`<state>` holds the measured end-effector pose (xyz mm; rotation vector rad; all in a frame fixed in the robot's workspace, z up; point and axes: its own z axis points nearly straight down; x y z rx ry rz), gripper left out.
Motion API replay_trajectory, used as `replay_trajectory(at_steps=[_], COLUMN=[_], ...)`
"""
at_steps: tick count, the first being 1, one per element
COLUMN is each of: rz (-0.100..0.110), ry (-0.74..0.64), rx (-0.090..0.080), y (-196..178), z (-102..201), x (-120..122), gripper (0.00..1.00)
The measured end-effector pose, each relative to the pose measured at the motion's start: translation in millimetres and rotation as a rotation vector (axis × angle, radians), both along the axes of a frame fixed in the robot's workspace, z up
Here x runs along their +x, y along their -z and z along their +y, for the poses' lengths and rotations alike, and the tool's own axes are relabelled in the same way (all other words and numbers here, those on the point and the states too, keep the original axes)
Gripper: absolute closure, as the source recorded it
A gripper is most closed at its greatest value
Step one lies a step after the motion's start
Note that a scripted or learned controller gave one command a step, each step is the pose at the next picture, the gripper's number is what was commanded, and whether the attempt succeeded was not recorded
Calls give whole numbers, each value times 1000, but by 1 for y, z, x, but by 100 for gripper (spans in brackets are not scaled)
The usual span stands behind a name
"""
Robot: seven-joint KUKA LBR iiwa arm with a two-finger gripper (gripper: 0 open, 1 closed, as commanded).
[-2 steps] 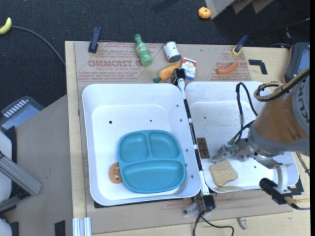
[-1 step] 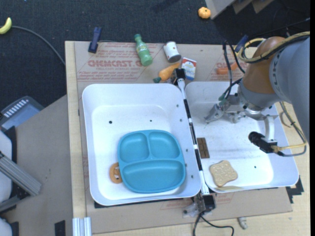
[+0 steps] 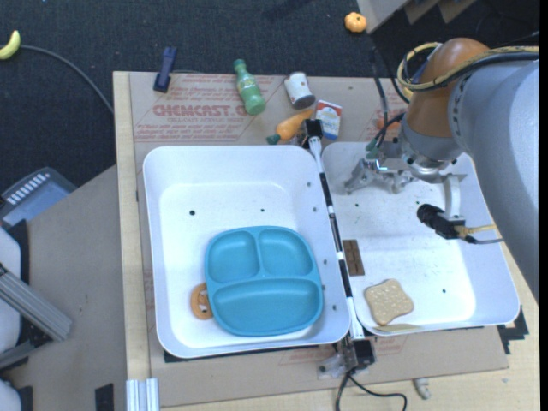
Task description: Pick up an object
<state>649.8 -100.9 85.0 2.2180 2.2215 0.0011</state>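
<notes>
The arm (image 3: pixel 488 92) runs off the right and top edges, so most of its grey body is cut away, and the gripper (image 3: pixel 383 171) under the wrist is such a small tangle of metal that I can't make out how the fingers stand. In the left bin (image 3: pixel 171 229), the blue tray (image 3: pixel 261 279) covers most of a little pretzel (image 3: pixel 201 301), just a brown curl poking out at its left side. The small things behind the bins, by the green bottle (image 3: pixel 249 87), are too tiny to name properly. A yellow thing (image 3: pixel 8 45) is clipped by the left edge.
</notes>
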Motion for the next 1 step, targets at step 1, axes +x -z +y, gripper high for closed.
replay_trajectory(at_steps=[1], rz=[-1], ry=[0], rx=[0], y=[0], z=[10], x=[17], gripper=[0])
